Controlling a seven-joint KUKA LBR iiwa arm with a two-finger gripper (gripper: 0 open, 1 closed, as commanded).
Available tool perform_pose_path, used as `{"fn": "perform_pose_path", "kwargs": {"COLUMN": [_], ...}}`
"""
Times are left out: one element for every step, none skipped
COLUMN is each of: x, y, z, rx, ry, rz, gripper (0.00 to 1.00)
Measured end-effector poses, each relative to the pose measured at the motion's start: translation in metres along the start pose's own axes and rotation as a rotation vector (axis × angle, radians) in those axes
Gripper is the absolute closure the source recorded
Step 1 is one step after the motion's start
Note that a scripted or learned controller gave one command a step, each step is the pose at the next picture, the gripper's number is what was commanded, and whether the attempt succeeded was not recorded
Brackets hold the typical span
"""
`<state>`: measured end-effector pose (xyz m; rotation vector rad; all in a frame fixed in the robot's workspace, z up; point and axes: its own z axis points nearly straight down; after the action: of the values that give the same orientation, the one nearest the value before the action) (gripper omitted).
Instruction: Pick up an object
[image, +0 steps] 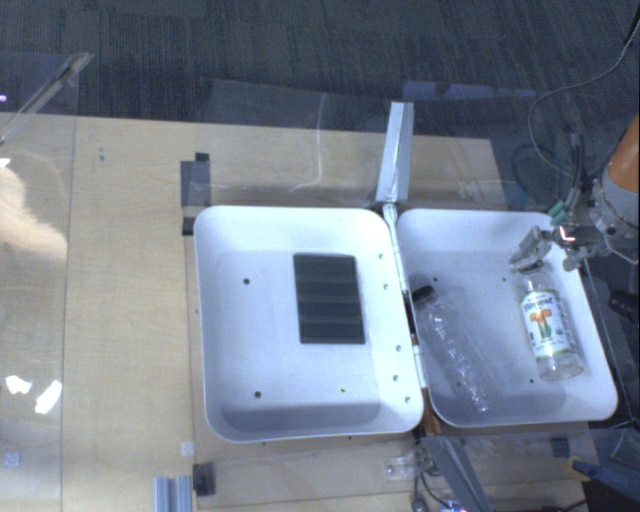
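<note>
My gripper hovers over the far right part of the right bin, open, with nothing between its fingers. Just in front of it a small clear bottle with an orange and green label lies in that bin, its top end pointing toward the gripper. A larger clear plastic bottle with a black cap lies slantwise along the right bin's left side. In the left bin a flat black ribbed block rests near the middle.
A grey divider bar rises behind the seam between the two bins. Cables hang at the back right near the arm. The wooden bench stretches away to the left.
</note>
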<state>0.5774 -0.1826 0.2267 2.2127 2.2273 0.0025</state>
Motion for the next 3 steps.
{"fn": "perform_pose_path", "kwargs": {"x": [-0.017, -0.022, -0.021], "y": [-0.006, 0.033, 0.036], "z": [0.106, 0.137, 0.125], "rx": [-0.003, -0.01, -0.016], "ry": [-0.001, -0.004, -0.005], "rz": [0.0, -0.061, -0.065], "gripper": [0.0, 0.0, 1.0]}}
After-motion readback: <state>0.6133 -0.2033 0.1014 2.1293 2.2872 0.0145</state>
